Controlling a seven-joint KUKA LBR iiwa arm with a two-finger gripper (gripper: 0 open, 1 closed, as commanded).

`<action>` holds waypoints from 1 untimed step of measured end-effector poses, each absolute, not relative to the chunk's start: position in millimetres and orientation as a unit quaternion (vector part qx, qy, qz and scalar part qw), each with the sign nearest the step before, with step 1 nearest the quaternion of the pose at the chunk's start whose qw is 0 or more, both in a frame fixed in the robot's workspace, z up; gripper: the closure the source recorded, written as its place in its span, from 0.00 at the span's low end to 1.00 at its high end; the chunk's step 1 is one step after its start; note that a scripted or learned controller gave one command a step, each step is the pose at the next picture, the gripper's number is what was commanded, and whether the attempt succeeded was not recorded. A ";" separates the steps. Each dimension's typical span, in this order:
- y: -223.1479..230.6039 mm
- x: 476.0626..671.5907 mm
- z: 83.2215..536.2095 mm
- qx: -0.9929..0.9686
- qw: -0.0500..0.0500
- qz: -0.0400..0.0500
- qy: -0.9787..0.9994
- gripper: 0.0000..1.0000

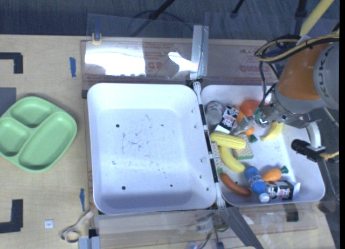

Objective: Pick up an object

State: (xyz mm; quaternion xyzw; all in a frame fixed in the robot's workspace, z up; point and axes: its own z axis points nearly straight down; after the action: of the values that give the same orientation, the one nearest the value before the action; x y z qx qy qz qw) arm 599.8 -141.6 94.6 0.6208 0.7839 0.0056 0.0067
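The right bin (310, 161) holds a heap of toy food. A yellow corn cob (228, 140) lies over a banana (232, 161), with a red sausage (235, 185) below them. A blue bottle (255, 180), a carrot (273, 175) and a small black-and-white carton (281, 191) lie near the front wall. At the back are a grey can (214, 112), a black-and-white box (230, 117) and an orange piece (249, 107). My gripper (258, 119) is low in the bin's back half, beside the orange piece and a small yellow piece (275, 130).
The left bin (145, 145) sits beside the right one, sharing a middle wall. A green divided plate (35, 133) rests on the bench at far left. Scissors (75, 231) lie at the front left. A clear panel (140, 54) stands behind the bins.
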 end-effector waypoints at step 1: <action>-141.5 600.5 103.9 0.621 0.007 0.007 0.784 1.00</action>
State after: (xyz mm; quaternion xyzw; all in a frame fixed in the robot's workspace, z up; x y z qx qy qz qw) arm 600.5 -141.5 103.9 0.6212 0.7836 0.0068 0.0075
